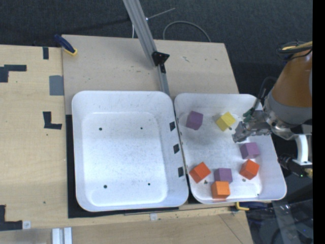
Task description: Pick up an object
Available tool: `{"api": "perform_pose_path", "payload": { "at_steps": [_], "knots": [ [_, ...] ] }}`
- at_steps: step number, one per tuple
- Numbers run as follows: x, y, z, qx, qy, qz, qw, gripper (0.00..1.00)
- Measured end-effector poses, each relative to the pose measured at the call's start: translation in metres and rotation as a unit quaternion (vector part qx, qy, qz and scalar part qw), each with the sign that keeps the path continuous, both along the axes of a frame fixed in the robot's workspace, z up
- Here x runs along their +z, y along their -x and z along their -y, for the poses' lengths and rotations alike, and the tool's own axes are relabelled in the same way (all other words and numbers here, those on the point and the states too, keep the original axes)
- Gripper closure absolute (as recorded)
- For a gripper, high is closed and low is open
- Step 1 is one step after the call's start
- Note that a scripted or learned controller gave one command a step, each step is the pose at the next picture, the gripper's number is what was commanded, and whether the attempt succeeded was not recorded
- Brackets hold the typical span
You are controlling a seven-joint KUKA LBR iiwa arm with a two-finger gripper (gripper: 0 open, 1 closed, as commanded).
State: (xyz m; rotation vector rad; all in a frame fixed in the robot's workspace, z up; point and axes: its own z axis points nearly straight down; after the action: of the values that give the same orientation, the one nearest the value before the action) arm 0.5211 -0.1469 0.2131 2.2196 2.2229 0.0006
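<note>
Nothing lifted yet. Gripper (241, 132) low in right bin (264, 101), near yellow cube (226, 121); finger state unreadable. Grasp pending.

The shallow white left bin (124, 151) offers an open floor. In the shallow white right bin (231, 151), the middle floor lies bare. Blocks ring it: a purple cube (194, 120) and a yellow cube (226, 121) on the far side, another purple cube (249, 149) and an orange cube (249, 169) at the right, and an orange cube (200, 172), a purple cube (223, 175) and an orange cube (220, 189) crowded together along the near edge. A slanted grey metal pole (139, 22) crosses the far bench, ending at the bins' shared far corner.
</note>
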Motion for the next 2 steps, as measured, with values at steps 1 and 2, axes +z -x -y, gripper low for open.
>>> {"api": "perform_pose_path", "payload": {
  "at_steps": [1, 2],
  "knots": [
    [0.003, -0.009, -0.064, 0.003, -0.0010, 0.000, 1.0000, 1.00],
    [0.004, -0.002, -0.115, 0.003, -0.0011, -0.002, 1.0000, 1.00]
  ]
}}
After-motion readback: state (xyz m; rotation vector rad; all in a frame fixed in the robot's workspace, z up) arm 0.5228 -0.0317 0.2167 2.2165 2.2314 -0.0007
